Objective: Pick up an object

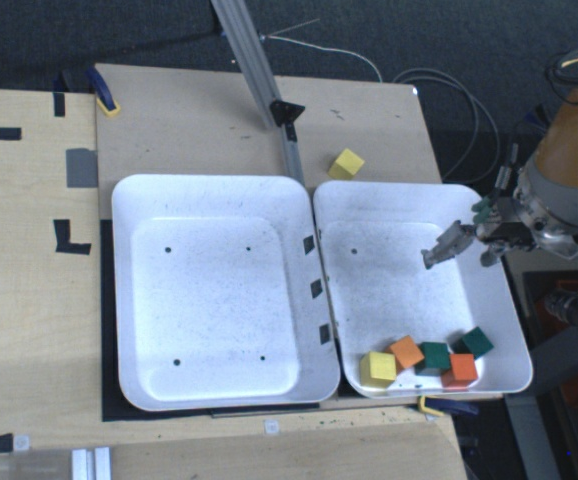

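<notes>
Several small blocks lie in the front corner of the right bin: a yellow block, an orange block, a green block, a red block and a dark green block. My gripper hangs over the right side of that bin, well behind the blocks. It is open, its two fingers spread apart with nothing between them.
The left bin sits beside the right one. Another yellow block rests on the bench behind the bins. A slanted metal pole rises from the back, and cables lie at the back right.
</notes>
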`<state>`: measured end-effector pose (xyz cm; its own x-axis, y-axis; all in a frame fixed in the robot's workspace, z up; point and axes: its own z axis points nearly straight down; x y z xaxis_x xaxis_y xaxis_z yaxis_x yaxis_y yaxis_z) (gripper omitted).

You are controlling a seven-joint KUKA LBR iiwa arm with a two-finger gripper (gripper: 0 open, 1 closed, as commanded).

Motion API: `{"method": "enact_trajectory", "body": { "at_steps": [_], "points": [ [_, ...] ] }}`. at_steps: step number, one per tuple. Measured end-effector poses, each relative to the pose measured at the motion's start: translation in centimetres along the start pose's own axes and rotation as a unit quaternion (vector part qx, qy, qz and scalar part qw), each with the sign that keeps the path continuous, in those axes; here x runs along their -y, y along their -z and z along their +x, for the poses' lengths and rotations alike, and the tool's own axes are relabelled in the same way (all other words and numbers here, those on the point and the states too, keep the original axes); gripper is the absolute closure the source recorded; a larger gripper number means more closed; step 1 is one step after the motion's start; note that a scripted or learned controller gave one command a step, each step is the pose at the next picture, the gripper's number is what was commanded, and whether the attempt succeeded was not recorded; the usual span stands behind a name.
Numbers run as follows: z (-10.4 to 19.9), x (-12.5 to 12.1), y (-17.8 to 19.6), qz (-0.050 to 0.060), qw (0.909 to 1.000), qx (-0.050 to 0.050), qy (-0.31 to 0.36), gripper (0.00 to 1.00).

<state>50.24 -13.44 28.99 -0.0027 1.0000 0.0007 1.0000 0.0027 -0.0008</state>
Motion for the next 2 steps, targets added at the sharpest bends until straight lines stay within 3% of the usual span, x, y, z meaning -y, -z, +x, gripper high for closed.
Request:
{"method": "enact_trajectory", "body": {
  "at_steps": [1, 2],
  "points": [
    [3.7, -2.2, -20.0, 0.001, 1.0, 0.0, -0.001, 0.0],
    [12.0, -7.0, -9.3, -0.004, 1.0, -0.001, 0.003, 0.0]
  ]
}}
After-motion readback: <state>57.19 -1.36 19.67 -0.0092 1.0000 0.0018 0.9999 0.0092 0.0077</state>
